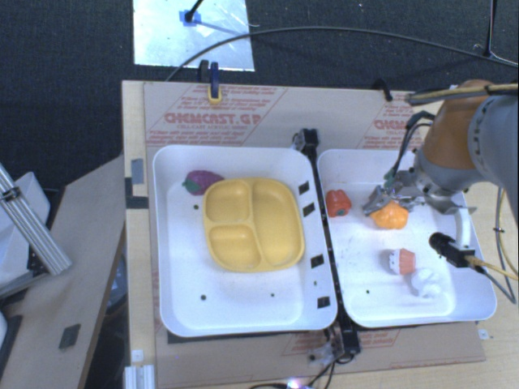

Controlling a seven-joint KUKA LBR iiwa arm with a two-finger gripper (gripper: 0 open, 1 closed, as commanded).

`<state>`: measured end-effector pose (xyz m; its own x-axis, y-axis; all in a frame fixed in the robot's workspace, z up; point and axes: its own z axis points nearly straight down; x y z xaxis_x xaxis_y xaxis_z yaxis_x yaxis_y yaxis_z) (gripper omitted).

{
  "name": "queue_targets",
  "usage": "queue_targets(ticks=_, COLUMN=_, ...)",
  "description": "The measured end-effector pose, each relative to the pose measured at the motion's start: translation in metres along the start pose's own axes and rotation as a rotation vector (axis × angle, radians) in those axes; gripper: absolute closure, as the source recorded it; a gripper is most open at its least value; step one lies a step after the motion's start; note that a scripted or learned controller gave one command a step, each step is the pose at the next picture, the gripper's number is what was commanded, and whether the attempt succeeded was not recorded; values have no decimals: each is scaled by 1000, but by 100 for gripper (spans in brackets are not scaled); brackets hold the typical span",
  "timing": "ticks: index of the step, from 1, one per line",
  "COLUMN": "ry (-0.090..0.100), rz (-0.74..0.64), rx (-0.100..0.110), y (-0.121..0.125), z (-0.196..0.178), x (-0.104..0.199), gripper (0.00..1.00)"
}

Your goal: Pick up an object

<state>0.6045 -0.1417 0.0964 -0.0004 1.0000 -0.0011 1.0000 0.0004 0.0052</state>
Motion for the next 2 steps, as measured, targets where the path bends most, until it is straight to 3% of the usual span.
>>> queue_targets(ticks=2, ry=0, rz=-4, rx=0, y=-6, z=-101, x=-4, gripper=100)
